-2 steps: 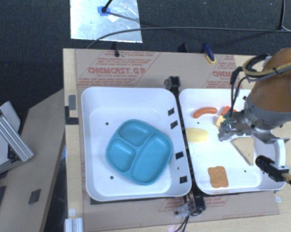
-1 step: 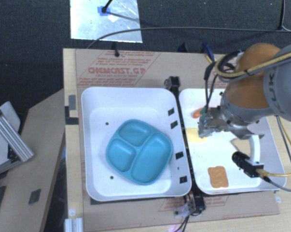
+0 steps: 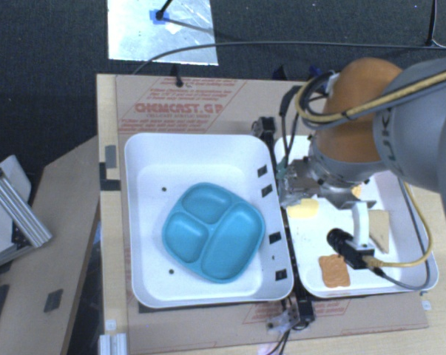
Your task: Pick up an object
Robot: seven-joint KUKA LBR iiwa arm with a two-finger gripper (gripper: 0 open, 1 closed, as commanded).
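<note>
My gripper (image 3: 296, 189) hangs low over the left part of the right bin (image 3: 419, 272), under the grey wrist with its orange band. A pale yellow flat piece (image 3: 305, 210) lies just below the gripper, partly covered by it. Whether the two touch cannot be told. Near the bin's front lies an orange-brown slab (image 3: 333, 271). A tan wedge-shaped piece (image 3: 379, 231) rests towards the right wall. In the left bin (image 3: 145, 198) a blue divided plate (image 3: 213, 231) lies flat near the middle.
The arm's bulk covers the back half of the right bin. Black clips line the wall between the two bins (image 3: 276, 213). A shiny sheet (image 3: 162, 21) lies on the floor behind the bench.
</note>
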